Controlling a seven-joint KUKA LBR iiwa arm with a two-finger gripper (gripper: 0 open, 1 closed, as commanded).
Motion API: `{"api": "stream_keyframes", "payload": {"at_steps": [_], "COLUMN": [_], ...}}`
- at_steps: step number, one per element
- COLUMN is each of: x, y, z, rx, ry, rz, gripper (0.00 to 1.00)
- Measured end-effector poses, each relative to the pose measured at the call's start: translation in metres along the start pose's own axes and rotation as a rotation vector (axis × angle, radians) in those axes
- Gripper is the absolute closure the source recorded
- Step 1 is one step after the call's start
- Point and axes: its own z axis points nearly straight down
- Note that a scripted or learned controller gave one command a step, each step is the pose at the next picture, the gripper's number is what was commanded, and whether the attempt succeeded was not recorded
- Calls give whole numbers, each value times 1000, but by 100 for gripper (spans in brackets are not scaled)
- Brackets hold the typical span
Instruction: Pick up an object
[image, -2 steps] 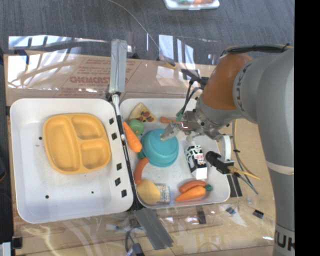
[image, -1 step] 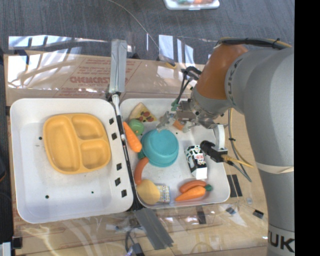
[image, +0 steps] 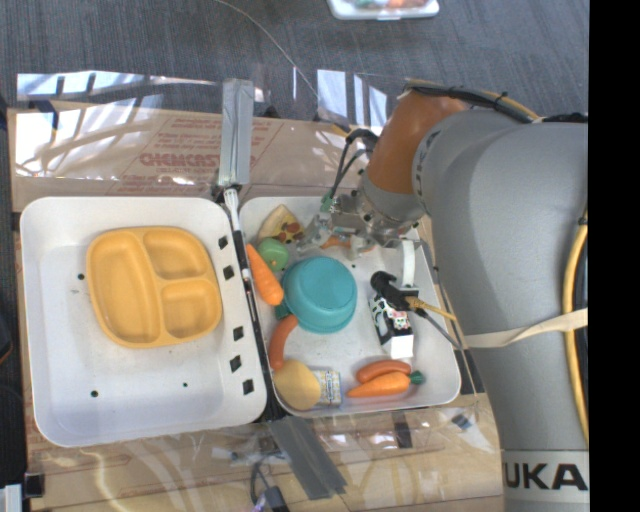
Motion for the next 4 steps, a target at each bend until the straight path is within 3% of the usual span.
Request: {"api": "stream_keyframes", "payload": {"at_steps": [1,2,3,4], "x": [2,22,29,54], "y": [1,-10,-48,-24], "z": [-12,-3,-62,0], "rx": [-2,-5,-2,0], "ry": [1,2,2,2], "rz": [-6,212,369,880], "gripper": [100,100,100,100]}}
